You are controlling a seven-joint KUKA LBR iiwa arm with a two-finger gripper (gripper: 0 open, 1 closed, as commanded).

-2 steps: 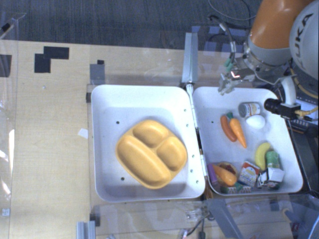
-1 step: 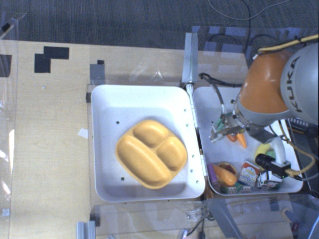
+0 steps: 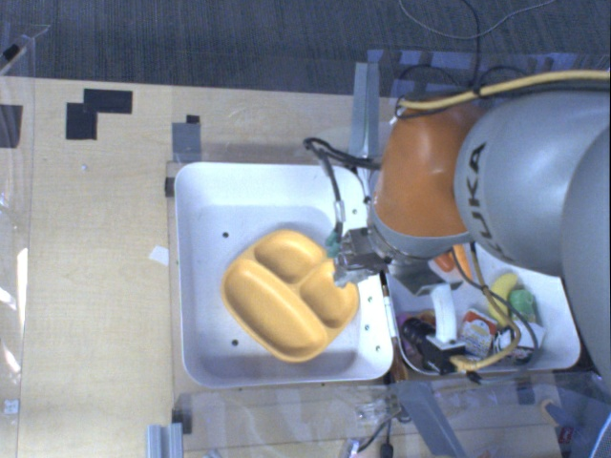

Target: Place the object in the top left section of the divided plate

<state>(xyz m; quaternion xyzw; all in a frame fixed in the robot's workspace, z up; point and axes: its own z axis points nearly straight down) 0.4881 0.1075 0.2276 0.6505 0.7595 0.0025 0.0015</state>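
Camera view. Left white bin (image 3: 196, 256) sits in the centre of the frame on the pale wooden bench (image 3: 95, 303). Its raised rim runs all round; grey metal brackets stand at the upper edge and lower left corner. The yellow divided plate (image 3: 286, 294) lies tilted in the bin's middle to lower right, three rounded sections visible: one long lobe at lower left, one at the top, one smaller at the right. The bin floor is bare white to the left of and above the plate, with a narrower strip below it. The plate's right lobe lies near the bin's right wall.

The arm enters from the right of the frame, its orange band (image 3: 420, 179) and grey housing covering the wall between the bins. The gripper (image 3: 346, 256) hangs at the plate's upper right edge, over the seam between the top and right lobes. Whether its fingers are spread or pressed together: cannot tell, and nothing can be made out between them.

Right white bin (image 3: 563, 346), lower right of the frame, holds a jumble of small items (image 3: 477, 318), among them something green and yellow, largely hidden by the arm and cables (image 3: 329, 160). Which of them is the task object: cannot tell.
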